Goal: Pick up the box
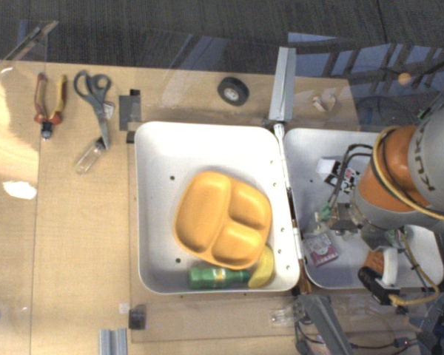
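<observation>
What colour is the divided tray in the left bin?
Yellow-orange; the camera view shows the tray clearly.

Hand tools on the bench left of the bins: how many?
2: red-handled pliers near the far-left edge, and grey scissors just right of them. Others may be hidden.

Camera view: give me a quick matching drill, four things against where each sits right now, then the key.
Things:
1. yellow divided tray
2. green bottle
3. small box
4. scissors

Places:
A. on the bench, left of both bins
B. in the right bin, near its left wall, beside the arm's wrist
C. along the front wall of the left bin, next to a yellow fruit-like item
D. middle of the left bin

Pairs: 1-D, 2-C, 3-B, 4-A
</observation>
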`<state>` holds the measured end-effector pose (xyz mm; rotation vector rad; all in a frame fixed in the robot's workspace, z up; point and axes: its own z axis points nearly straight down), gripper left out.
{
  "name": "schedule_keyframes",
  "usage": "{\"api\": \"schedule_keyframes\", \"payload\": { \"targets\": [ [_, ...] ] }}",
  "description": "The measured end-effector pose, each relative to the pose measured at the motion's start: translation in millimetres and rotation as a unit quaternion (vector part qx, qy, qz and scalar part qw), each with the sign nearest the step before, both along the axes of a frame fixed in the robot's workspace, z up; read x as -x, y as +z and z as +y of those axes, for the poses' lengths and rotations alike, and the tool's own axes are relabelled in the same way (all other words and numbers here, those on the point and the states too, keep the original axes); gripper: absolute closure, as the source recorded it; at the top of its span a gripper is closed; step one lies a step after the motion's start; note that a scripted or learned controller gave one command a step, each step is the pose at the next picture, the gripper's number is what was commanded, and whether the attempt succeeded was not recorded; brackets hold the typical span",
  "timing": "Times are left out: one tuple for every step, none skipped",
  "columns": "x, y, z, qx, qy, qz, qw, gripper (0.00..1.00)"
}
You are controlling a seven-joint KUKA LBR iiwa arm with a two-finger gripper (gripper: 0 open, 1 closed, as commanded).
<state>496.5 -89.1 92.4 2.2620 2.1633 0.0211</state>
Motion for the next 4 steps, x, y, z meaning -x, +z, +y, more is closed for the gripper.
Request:
{"api": "schedule_keyframes", "payload": {
  "targets": [
    [3.6, -0.2, 3.9, -0.0013, -0.065, 0.000, 0.9979, 0.00],
    [-2.1, 13.6, 3.9, 0.0004, -0.062, -0.009, 0.9980, 1.00],
    [-1.1, 12.5, 4.0, 0.0002, -0.062, -0.008, 0.9980, 0.00],
    [6.0, -1.3, 0.2, 0.0007, 0.033, 0.003, 0.9995, 0.00]
  ]
}}
